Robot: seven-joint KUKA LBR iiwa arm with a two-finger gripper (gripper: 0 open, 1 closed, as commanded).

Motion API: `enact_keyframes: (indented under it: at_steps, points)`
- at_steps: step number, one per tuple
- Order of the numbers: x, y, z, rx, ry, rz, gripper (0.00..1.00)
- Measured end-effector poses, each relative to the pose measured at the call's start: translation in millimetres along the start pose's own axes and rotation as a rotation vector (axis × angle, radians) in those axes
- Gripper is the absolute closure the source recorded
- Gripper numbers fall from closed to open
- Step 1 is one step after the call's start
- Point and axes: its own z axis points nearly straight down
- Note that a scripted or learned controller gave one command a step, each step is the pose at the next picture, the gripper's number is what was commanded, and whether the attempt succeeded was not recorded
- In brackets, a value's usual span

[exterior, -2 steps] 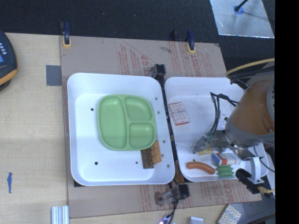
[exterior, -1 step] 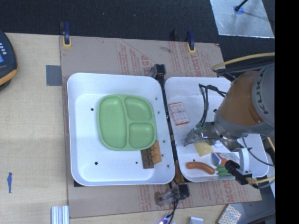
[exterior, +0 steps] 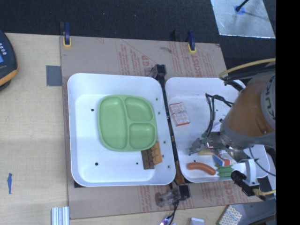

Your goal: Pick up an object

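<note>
Pincer (exterior: 199, 146) low in right bin (exterior: 187, 86), grip state unclear; sausage (exterior: 201, 168) near front rim.

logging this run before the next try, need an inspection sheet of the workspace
surface: cardboard sheet on a wooden bench, clamped at the back by two clips; two white bins side by side, left bin and right bin
job's things: green plate and brown block in the left bin; packet, sausage and small coloured items in the right bin
clutter: nothing seen
grippers: gripper low over the right bin, above the sausage; grip state unclear
cables: black cables loop off the arm over the right bin
surroundings: yellow device at the left edge; dark floor behind
</note>
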Motion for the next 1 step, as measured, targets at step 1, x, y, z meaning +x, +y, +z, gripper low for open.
enact_keyframes:
  at_steps: [1]
  points:
    - [-78.9, 25.3, -1.5, -0.009, -0.005, 0.005, 0.0]
